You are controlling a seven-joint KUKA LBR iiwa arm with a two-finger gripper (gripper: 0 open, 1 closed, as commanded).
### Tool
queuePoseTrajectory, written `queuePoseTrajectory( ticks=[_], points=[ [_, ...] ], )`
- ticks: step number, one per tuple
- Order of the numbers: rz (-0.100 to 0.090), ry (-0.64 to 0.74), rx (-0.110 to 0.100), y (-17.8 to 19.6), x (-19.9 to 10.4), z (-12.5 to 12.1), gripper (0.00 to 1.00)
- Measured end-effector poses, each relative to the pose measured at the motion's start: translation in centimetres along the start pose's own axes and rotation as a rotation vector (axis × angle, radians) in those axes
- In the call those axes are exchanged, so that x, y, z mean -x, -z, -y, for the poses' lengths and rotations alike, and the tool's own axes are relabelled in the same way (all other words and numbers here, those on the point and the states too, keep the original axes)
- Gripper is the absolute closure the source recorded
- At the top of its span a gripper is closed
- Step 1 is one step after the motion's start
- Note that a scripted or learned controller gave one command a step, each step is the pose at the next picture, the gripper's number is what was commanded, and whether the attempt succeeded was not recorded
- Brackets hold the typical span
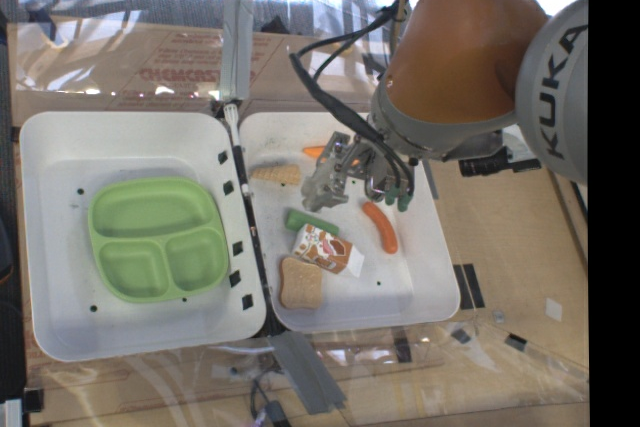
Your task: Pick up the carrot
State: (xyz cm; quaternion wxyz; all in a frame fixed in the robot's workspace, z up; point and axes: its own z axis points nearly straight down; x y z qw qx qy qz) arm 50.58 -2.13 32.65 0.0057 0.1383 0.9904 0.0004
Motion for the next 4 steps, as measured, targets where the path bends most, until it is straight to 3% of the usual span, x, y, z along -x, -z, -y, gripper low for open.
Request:
queuePoseTrajectory(
  ticks=[1,2,3,4],
  points=[
    [-0.02,-0.113,-0.007,-11.3,4.0,-5.1,1.0],
    [-0.004,0.416,0.0,-0.8,2.3,-6.8,1.0],
    [-0.01,0.265,-0.002,-4.3,8.3,-7.4,1.0],
    [-0.01,0.455,0.001,-8.5,10.1,-14.7,1.0]
  ],
)
